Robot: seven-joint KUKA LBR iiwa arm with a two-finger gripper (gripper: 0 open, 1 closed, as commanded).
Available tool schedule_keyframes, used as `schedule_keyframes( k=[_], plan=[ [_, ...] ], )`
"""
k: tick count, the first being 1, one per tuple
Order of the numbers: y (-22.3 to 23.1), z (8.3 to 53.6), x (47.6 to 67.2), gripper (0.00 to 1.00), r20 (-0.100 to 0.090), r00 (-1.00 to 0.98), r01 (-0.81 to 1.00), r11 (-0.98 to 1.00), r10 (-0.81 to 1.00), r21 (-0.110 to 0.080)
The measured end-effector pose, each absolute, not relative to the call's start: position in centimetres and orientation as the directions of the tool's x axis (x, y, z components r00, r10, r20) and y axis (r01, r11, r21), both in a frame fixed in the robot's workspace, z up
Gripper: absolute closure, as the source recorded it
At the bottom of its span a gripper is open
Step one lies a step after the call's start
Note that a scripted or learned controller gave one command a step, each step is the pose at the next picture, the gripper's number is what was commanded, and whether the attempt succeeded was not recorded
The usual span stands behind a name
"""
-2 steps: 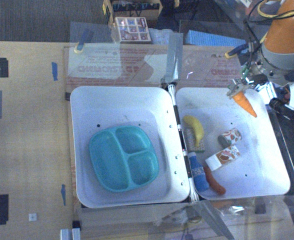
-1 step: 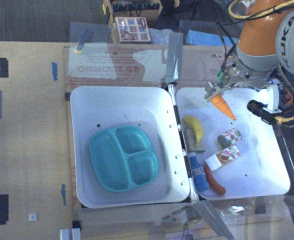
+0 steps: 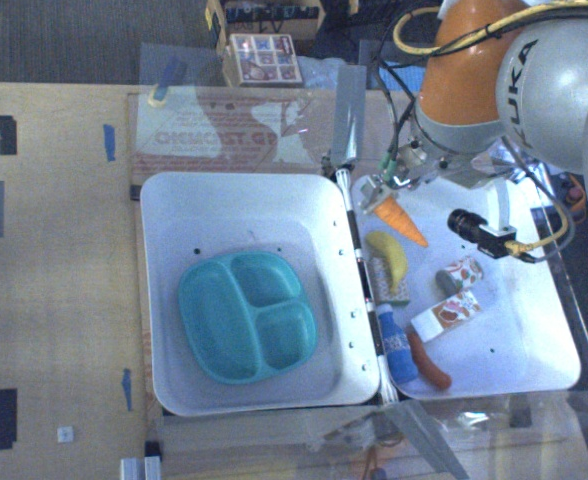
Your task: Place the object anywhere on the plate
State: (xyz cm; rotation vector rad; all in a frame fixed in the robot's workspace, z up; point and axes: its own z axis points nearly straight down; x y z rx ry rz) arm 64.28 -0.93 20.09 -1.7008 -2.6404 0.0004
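While the big grey arm (image 3: 534,78) hangs over the far end of the right bin (image 3: 534,358), its gripper (image 3: 386,186) sits right at that bin's top-left corner, pretty much on top of the carrot (image 3: 402,221). The carrot's fat end is tucked under the gripper and the pointy end angles out toward the middle of the bin. Honestly can't tell from this angle if it's actually grabbed or just touching.

Rest of the right bin is kinda crowded along its left wall: a banana (image 3: 390,258) just below the carrot, then a blue tube thing (image 3: 395,348), and a sausage (image 3: 426,360) next to that near the front. Two small red-and-white packets (image 3: 460,274) (image 3: 448,315) lie more toward the middle.

Over in the left bin (image 3: 174,208) there's the teal plate (image 3: 247,314), the divided kind with three sections, lying flat with nothing on it. Carrot and plate are well apart, with the bin walls between them.
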Motion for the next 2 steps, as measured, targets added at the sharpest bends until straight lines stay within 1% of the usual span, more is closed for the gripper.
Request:
schedule_keyframes(
  k=[1, 2],
  plan=[
    [9.8, 18.5, 58.6, 1.00, 0.001, -0.186, 0.983, 0.186, 0.983, -0.003],
    [13.2, 10.5, 55.2, 1.00, -0.005, -0.411, 0.911, 0.411, 0.912, 0.025]
  ],
)
